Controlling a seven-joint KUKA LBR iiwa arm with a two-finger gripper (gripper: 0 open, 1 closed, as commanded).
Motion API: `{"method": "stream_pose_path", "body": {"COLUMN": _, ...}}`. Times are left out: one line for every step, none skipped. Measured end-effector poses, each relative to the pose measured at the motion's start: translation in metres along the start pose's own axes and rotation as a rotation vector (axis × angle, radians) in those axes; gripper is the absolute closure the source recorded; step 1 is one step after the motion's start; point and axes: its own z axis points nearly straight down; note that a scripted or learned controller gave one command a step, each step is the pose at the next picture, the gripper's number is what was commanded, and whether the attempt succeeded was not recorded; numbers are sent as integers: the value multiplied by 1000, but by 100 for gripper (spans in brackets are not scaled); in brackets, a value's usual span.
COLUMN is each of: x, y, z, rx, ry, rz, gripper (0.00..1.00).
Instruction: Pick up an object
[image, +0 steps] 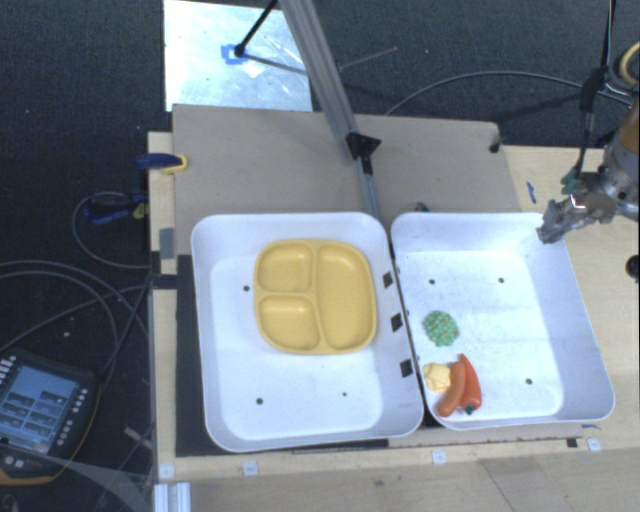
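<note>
Orange toy (461, 385): it lies in the right bin, down near the front left corner. It looks like a carrot or a pepper, long and a bit bent.
Yellow toy (437, 376): a small pale lump, touching the left side of the orange toy.
Green toy (440, 325): a round bumpy ball, like broccoli. It sits just behind the other two toys, a little apart from them.
Right bin (500, 250): white and shallow. All three toys are in its left half.
Left bin (300, 410): white too, side by side with the right bin, and their edges meet in the middle.
Yellow plate (315, 296): it rests flat in the back half of the left bin. It has three parts, one big and two small.
Tool (556, 226): it hangs over the back right corner of the right bin, well apart from the toys. Nothing is between its tips that I can see. I cannot tell if it is wide or narrow, as it is too small and dark.
Arm (620, 180): grey, coming in from the right side.
Surface (260, 160): brown and flat, under both bins.
Pole (325, 70): a grey slanted bar behind the bins.
</note>
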Motion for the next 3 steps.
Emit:
{"method": "stream_pose_path", "body": {"x": 49, "y": -4, "z": 4, "rx": 3, "ry": 2, "rz": -3, "gripper": 100}}
{"method": "stream_pose_path", "body": {"x": 100, "y": -14, "z": -4, "rx": 4, "ry": 4, "rz": -3, "gripper": 100}}
{"method": "stream_pose_path", "body": {"x": 148, "y": -37, "z": -9, "rx": 5, "ry": 4, "rz": -3, "gripper": 100}}
